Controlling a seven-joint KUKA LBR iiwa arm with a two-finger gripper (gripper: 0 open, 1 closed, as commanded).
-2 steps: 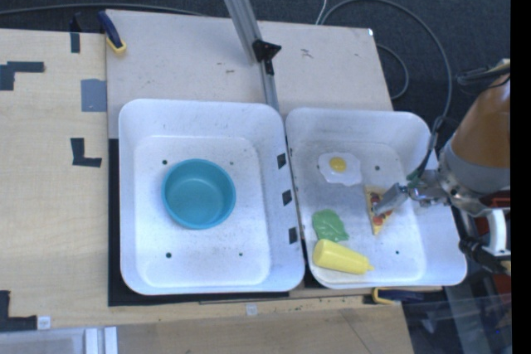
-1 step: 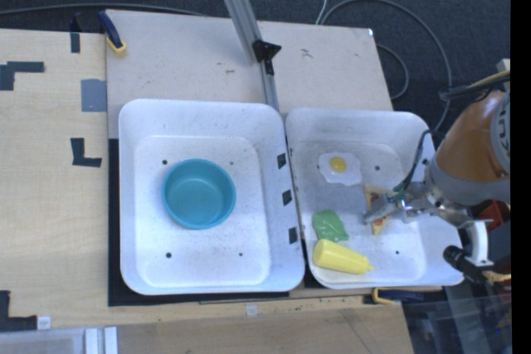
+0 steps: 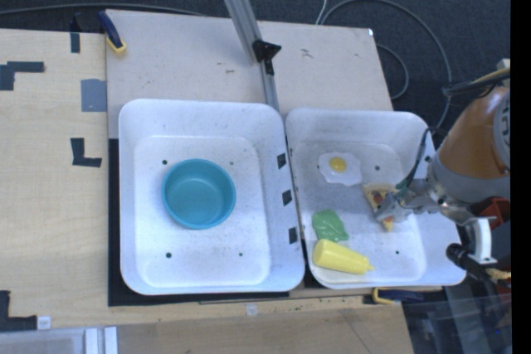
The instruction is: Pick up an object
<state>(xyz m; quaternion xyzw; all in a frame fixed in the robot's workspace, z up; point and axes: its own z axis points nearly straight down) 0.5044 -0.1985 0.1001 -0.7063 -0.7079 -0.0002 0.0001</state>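
1. My claw (image 3: 388, 207) is down in the right bin (image 3: 411, 128), near the side where my arm (image 3: 473, 153) comes in.
2. I cannot tell how far open my claw is. It is small and blurry here.
3. A little toy with yellow and red bits (image 3: 380, 198) sits right at my claw tip. I cannot tell if I have hold of it or just touch it.
4. A fried egg toy (image 3: 339, 167) lies just past my claw, up and away from my arm.
5. A green toy (image 3: 329, 224) and a yellow toy (image 3: 340, 258) lie near, on the other side, close to the bin's front edge.
6. The bin wall is close behind my claw. There is bare white floor between my claw and the green toy.
7. The left bin (image 3: 133, 178) is well apart from my claw. It holds a blue bowl (image 3: 199, 193).
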